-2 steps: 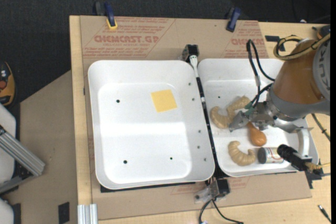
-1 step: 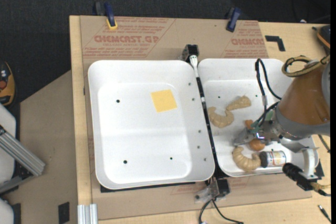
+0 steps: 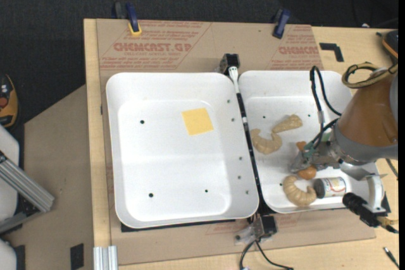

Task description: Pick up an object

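Gripper [image 3: 306, 161] low in the right bin [image 3: 278, 88], fingers too crowded under the wrist to read: spread or pinched, cannot tell. A small orange piece [image 3: 307, 171] sits right at the tips (touching or not, unclear). Just below, a curled tan pastry [image 3: 299, 191] near the bin's front edge, with a white canister [image 3: 330, 186] beside it. Two more tan pastries, [image 3: 266, 141] and [image 3: 286, 124], lie left of the gripper. Left bin [image 3: 126, 136] holds one yellow square [image 3: 197, 121], wide bare floor around it.
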